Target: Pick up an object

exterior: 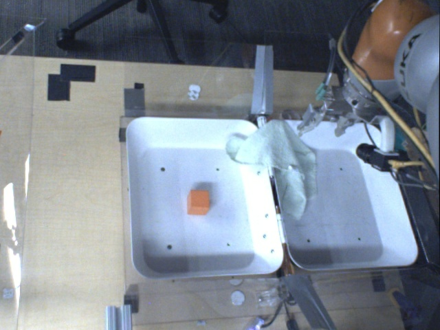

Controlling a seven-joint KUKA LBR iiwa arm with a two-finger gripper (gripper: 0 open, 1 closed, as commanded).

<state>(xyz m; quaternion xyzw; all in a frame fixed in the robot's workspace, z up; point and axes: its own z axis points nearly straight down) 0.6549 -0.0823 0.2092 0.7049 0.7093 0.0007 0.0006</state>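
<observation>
An orange cube (199, 202) lies on the floor of the left bin (148, 184), a little left of its middle. A pale green cloth (282, 160) is draped over the divide between the two bins, with most of it in the right bin (357, 212). My gripper (323, 122) hangs over the back edge of the right bin, just right of the cloth's top corner. Its fingers (307, 121) are spread apart, with nothing between them.
A metal post (262, 81) stands behind the gap between the bins. Cables and the arm's orange band (385, 33) fill the upper right. A black connector (375, 155) juts over the right bin's far right side. The wooden bench (69, 205) stretches to the left.
</observation>
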